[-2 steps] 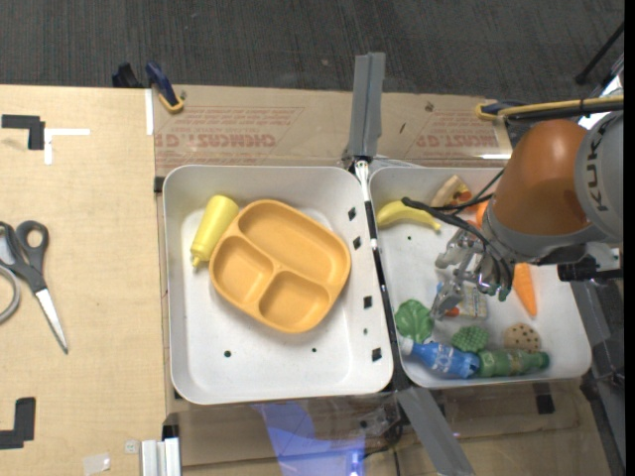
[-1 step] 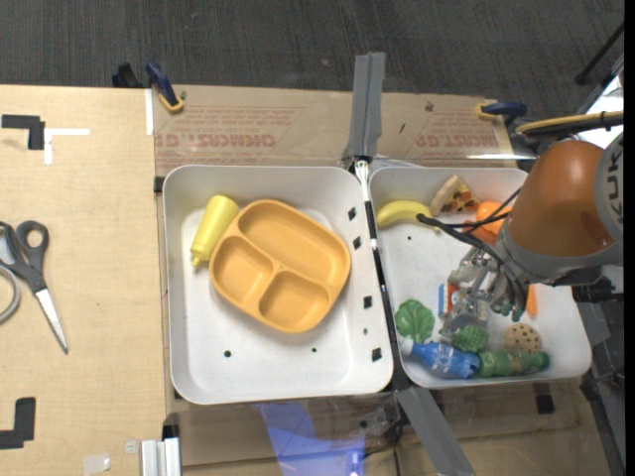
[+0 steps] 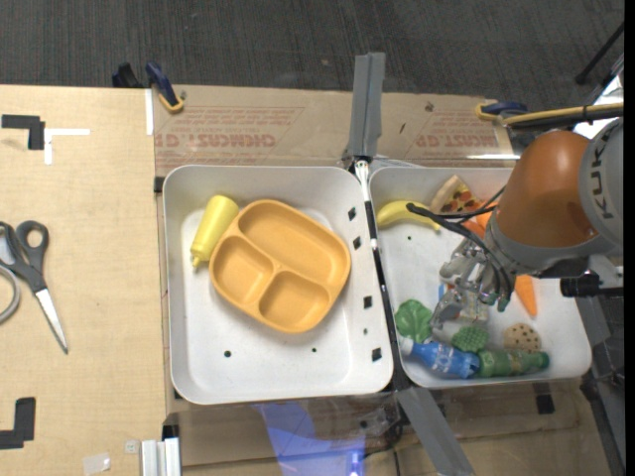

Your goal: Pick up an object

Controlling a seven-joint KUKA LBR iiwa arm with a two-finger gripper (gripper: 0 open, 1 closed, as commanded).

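My gripper [image 3: 466, 303] hangs low over the middle of the right bin [image 3: 422, 266]. Its fingers stand open and nothing shows between them. Just below and left of it lie a green leafy toy [image 3: 415, 318] and a blue bottle [image 3: 443, 359]. A small green lump [image 3: 472, 338] sits right under the fingertips. A banana [image 3: 405, 213] lies at the bin's back left, a pizza slice [image 3: 455, 196] behind it. An orange carrot [image 3: 526, 297] pokes out beside the wrist, partly hidden by the arm.
A round cookie [image 3: 523, 339] and a green pickle [image 3: 517, 363] lie along the right bin's front edge. The left bin [image 3: 268, 365] holds a yellow divided plate [image 3: 281, 264] and a yellow bottle [image 3: 212, 228]. Scissors [image 3: 35, 276] lie on the bench at far left.
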